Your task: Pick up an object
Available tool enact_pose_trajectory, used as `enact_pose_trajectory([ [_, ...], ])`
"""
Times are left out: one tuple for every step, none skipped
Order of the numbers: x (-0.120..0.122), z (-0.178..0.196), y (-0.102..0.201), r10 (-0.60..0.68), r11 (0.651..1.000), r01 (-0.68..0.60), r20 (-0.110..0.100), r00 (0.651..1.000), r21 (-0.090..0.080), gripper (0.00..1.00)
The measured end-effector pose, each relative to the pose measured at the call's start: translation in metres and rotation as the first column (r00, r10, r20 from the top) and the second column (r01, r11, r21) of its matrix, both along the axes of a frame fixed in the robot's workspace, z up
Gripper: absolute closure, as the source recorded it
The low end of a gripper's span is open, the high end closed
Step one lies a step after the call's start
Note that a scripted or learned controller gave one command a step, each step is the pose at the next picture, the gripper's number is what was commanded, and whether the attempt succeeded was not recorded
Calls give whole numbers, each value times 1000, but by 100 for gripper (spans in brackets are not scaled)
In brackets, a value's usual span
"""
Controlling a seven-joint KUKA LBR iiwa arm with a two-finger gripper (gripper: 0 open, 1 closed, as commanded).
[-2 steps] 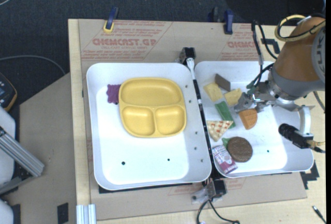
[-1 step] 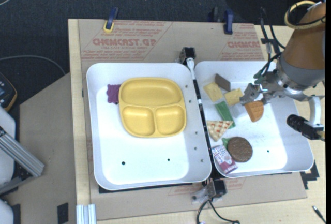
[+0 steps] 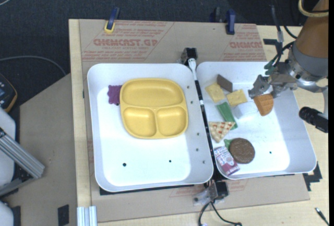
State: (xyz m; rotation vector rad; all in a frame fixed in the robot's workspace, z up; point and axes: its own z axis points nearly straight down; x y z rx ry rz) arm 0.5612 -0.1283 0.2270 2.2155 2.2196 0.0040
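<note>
The right bin holds several toy foods. An orange wedge lies at its upper right. My gripper hangs right over the wedge's upper end, touching or nearly touching it. Further left are two pale yellow blocks, a grey-brown block, a green strip and a pizza slice. Near the front edge sit a brown round patty and a red-and-white packet.
The left bin bears a yellow three-compartment plate with a purple piece at its left edge. A ridge with a black clip divides the bins. A black part sticks in at the right.
</note>
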Motion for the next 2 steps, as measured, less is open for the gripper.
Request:
enact_pose_trajectory([
  [-12,-1,49,1,1000,-1,-9,1000,3,100],
  [-7,7,35,-3,1000,3,-2,1000,1,100],
])
